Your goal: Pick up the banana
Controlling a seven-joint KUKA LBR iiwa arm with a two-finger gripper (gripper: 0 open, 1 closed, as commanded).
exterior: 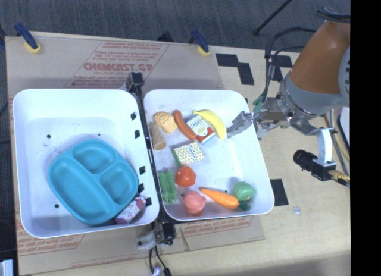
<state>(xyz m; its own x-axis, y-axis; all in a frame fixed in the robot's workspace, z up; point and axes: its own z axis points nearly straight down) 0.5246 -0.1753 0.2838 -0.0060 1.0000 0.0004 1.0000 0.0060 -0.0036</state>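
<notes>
Tool [240,124] position first: we find it at the right rim of the right bin [257,150], just beside the banana [213,121], carried by the grey arm [312,90] that reaches in from the right. We cannot tell whether its fingers stand apart or together, and we see nothing between them.

We then list the scene from largest to smallest. The tabletop [309,233] carries a sheet of printed cardboard [119,60] under two white bins. The left bin [24,150] holds a blue divided plate [92,179] and, at that plate's near right corner, a small dark packet [132,210].

The right bin holds the toy food. We locate the banana in the far part of this bin, curved, its lower end touching a red and white carton [202,128]. A red sausage [184,125] lies left of the carton, and a tan pastry piece [162,127] lies further left. A yellow patterned block [189,152] sits at mid-bin. Near the front edge we find a carrot [219,197], a green pepper [243,191], a red tomato [186,176], a pink fruit [194,203] and a green pod [167,187].
</notes>
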